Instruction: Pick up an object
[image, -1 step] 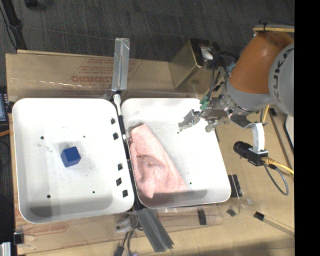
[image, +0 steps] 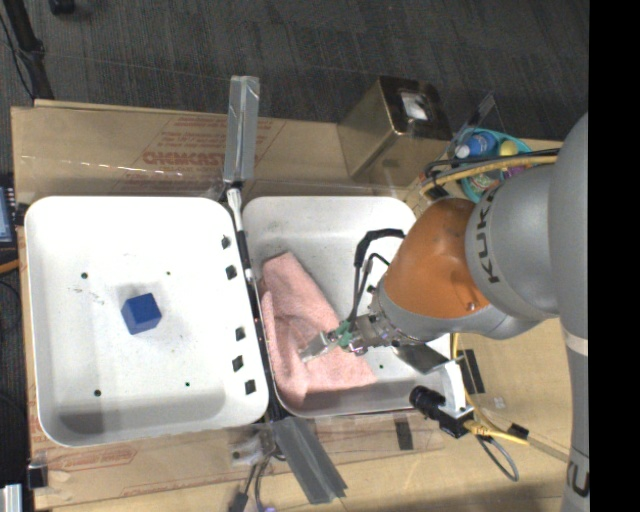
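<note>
Across two bins: one blue cube (image: 142, 312), one pink cloth (image: 305, 325)

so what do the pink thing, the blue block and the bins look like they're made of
The pink thing looks like soft cloth, perhaps terry towel: matte, fuzzy surface, folded with rumpled edges. The blue block seems rigid, plastic or painted wood or foam; flat faces and crisp edges, but the finish is too small to judge. The bins look like moulded white plastic: smooth, slightly glossy walls with rounded corners.
</note>
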